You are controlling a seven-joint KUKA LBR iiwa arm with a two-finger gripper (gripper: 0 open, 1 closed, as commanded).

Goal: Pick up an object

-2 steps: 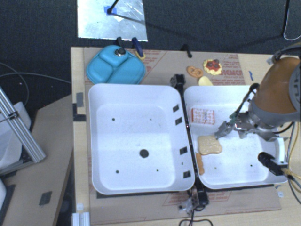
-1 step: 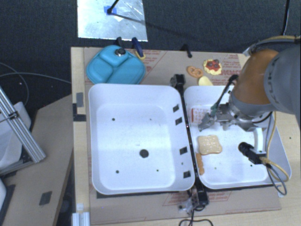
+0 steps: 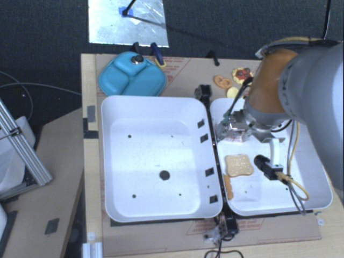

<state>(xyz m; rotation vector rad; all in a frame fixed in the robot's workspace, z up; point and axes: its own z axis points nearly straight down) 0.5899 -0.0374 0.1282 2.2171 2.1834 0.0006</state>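
End effector [image 3: 232, 127], its finger state impossible to tell, hangs low in the right bin [image 3: 317, 195] near the toast slice [image 3: 239, 165]; a centred, straight descent would serve best.

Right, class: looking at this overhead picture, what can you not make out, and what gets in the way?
- Hand: fingers blurred and small; open or shut is unclear.
- Right bin: upper part hidden under the arm.
- Small toys behind the bins: partly covered by the arm, too small to identify.
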